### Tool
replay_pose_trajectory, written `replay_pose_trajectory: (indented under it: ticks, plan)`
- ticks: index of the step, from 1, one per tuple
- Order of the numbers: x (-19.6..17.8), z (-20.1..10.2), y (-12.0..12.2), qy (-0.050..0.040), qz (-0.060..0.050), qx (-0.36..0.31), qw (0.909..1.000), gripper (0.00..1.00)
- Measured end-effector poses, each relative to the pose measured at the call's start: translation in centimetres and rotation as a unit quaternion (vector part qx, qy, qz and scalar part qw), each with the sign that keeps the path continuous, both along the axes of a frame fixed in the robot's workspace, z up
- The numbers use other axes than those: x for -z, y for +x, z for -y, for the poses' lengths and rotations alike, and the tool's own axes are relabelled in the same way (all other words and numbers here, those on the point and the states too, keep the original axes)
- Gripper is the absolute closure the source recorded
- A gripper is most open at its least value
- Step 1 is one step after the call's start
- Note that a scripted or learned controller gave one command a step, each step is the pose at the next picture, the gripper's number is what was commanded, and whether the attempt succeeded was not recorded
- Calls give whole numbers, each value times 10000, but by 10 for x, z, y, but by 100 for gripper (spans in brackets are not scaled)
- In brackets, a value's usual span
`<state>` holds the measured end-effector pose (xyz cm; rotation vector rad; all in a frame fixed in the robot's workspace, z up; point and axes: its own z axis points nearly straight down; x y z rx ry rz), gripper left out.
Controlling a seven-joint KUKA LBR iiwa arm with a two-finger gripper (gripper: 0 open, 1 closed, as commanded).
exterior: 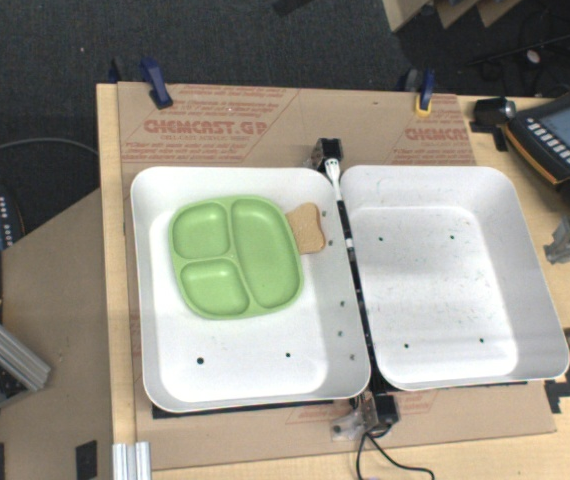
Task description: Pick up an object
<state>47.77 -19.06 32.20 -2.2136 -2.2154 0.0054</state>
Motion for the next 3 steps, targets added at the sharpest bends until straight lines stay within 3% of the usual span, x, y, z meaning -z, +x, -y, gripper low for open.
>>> replay_pose_trajectory:
  ticks: [1,2,3]
  plan:
    - [-93,35,32,-61,112,3,9999,100]
    - [-55,-34,3,-7,22,-24,10000,100]
    - [-109,25,23,-57,94,22,9999,100]
